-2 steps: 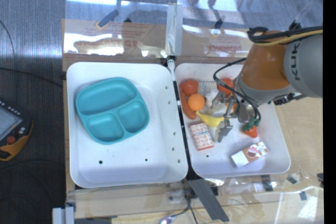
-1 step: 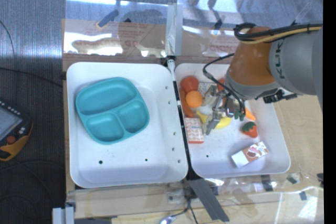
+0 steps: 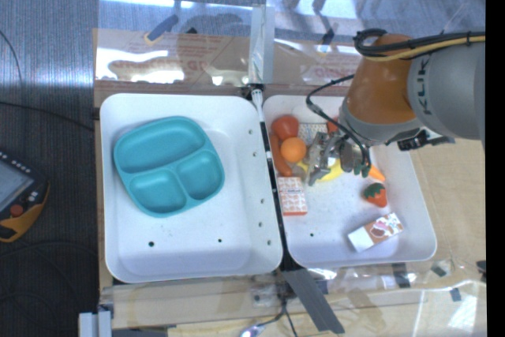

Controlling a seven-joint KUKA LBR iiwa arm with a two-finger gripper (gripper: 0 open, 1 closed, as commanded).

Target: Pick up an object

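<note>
Looking down from the one camera, the arm (image 3: pixel 410 87) reaches in from three o'clock and its claw (image 3: pixel 325 162) hangs low in the right bin (image 3: pixel 410 237), among the clutter at that bin's ten o'clock. Whether it is clenched or released I cannot tell. An orange (image 3: pixel 293 149) sits just beside it at nine o'clock, a tomato (image 3: pixel 285 126) above that, something yellow (image 3: pixel 335 169) under the claw. A small box (image 3: pixel 291 196) lies at seven o'clock, a carton (image 3: pixel 375 232) at five, a strawberry (image 3: pixel 376 194) at four. The left bin (image 3: pixel 158 249) holds a teal tray (image 3: pixel 168 164). Nothing looks lifted yet; grasp and raise remain, I judge.
</note>
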